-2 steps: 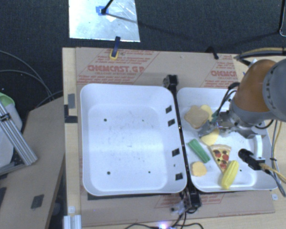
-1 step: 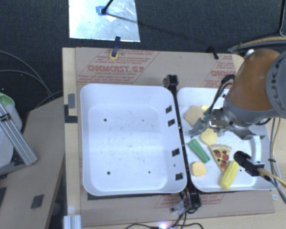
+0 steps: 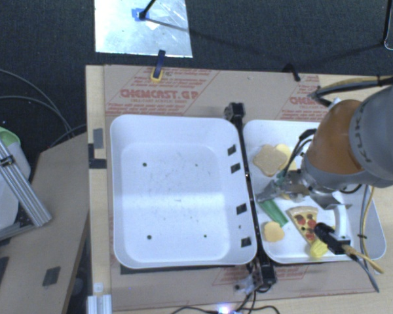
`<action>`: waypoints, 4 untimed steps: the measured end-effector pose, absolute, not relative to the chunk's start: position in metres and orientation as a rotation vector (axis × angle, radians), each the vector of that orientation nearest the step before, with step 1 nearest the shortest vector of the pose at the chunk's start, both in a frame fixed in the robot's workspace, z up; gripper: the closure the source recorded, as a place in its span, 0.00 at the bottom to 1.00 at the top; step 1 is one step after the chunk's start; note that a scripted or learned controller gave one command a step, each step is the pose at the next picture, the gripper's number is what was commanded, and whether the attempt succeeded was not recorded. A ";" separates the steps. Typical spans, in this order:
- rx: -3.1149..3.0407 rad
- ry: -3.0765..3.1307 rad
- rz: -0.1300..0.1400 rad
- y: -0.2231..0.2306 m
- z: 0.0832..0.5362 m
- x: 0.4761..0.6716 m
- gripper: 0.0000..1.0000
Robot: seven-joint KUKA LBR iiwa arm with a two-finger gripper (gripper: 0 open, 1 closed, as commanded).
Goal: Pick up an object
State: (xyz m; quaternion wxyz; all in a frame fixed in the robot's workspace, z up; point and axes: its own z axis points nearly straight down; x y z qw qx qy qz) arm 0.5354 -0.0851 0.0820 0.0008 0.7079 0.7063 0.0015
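Arm bent over right bin, gripper above green piece

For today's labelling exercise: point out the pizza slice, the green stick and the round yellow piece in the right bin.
pizza slice [image 3: 303,220], camera view, its topping face.
green stick [image 3: 273,210], camera view, mid-length.
round yellow piece [image 3: 273,231], camera view, its centre.

bench bears two bins.

Robotics lab: grey industrial arm with orange band over two shallow white plastic bins on a cardboard-covered table, loose black cables, aluminium extrusion frame, dark carpet floor.
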 end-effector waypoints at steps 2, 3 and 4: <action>2.205 2.232 0.012 0.077 0.185 0.564 0.00; 2.210 2.234 0.002 0.161 0.080 0.516 0.00; 2.207 2.217 0.027 0.136 0.282 0.611 0.00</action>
